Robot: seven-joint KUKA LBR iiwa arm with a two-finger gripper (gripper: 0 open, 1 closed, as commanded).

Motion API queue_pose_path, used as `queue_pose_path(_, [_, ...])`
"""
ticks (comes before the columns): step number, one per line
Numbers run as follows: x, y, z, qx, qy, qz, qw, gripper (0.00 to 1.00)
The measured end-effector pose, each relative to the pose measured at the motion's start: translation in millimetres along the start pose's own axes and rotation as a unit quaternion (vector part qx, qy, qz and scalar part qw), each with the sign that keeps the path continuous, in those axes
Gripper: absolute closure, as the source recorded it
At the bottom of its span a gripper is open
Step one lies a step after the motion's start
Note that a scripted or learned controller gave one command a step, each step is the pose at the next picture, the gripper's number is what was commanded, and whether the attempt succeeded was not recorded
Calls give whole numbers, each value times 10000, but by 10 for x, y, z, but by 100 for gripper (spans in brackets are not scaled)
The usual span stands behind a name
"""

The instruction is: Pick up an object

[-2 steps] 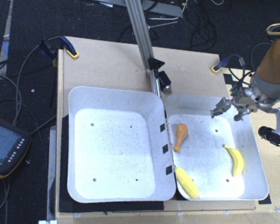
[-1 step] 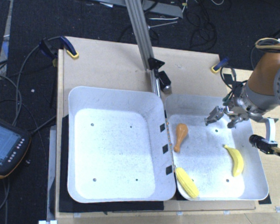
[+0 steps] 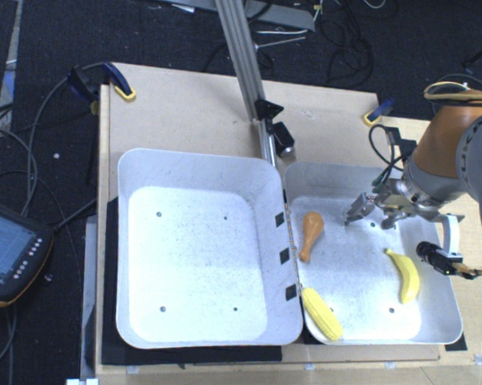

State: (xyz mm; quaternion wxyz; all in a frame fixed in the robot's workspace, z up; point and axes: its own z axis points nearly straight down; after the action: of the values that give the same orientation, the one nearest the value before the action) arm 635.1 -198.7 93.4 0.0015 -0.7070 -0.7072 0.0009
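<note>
Drumstick (image 3: 311, 233), orange, lying just left of the pincer (image 3: 371, 211) and a bit below, in the right bin (image 3: 438, 328). Closest pick, probably. Banana (image 3: 406, 275) below-right, corn (image 3: 321, 313) further down by the left bin (image 3: 131, 220). Nothing between the fingers. Looks like approach stage: needs a shift left, then down. Can't tell how far open, too small and blurry.
</note>
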Motion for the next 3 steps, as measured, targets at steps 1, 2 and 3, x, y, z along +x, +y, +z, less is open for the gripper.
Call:
queue_pose_path(1, [-3,13,-126,-22,-8,-4,10000,100])
queue_pose_path(2, [-96,0,-687,-38,-11,0,10000,100])
queue_pose_path(3, [-97,8,-1214,-39,-11,-1,10000,100])
